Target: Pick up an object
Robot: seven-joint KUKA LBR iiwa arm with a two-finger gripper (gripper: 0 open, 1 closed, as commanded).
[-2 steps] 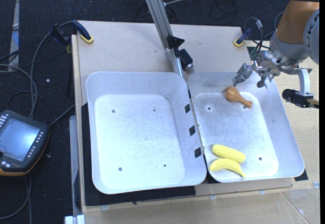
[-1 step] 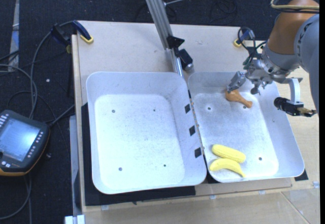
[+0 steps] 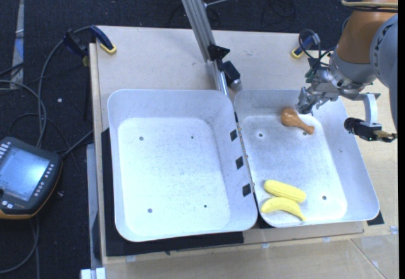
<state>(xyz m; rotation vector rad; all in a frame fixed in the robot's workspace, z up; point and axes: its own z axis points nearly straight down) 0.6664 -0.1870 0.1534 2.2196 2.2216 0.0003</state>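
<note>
My tool [image 3: 308, 102] hangs over the right bin [image 3: 354, 164]; I cannot tell its state. That bin holds three objects: one brown drumstick [image 3: 296, 119] just beside it, two yellow bananas [image 3: 285, 198] nearer the front.

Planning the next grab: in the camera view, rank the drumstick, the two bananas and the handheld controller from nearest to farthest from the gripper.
1. Drumstick, just below-left of the gripper, at the right bin's far end.
2. Bananas, side by side at that bin's near end; too close to rank apart.
3. Handheld controller, on the floor at far left.
</note>
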